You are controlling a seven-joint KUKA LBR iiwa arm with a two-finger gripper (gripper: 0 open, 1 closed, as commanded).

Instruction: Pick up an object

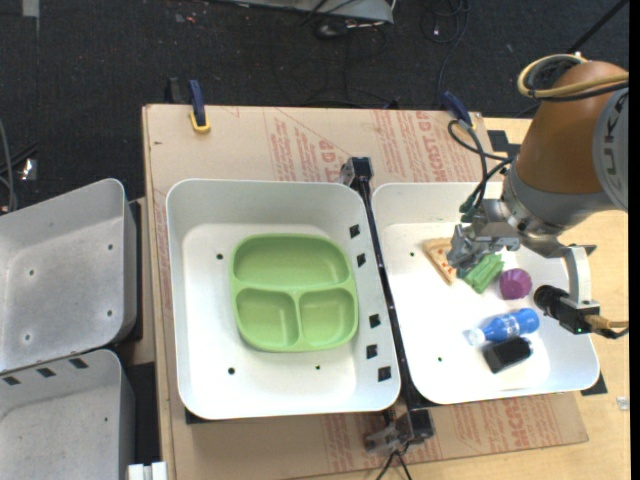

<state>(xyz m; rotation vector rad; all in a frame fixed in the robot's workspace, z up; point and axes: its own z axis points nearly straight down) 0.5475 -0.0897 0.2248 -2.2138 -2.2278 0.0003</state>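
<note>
The arm reaches in from the right over the right bin (420, 368), and its tool (468, 256) hangs low among a small cluster of things near that bin's middle. Directly under the tool lie a tan wedge-shaped piece (438, 259) and a green block (484, 273), the two just beside each other; whether the tool is spread or pressed together cannot be told from this slant, since the wrist hides its tips, and nothing is plainly seen pinched. A purple ball-like object (515, 284) sits just right of the green block, and nearer the front edge lie a blue bottle (505, 325) and, touching it or nearly so, a black block (507, 354). The left bin (200, 368) carries a green divided tray (295, 292), well apart from the arm. The step in hand looks like the descent onto a target, probably the tan piece or the green block. The next move calls for closing squarely on one item alone, then lifting straight up; with neighbours this close, a nudge or a slipped grip seems likely.
</note>
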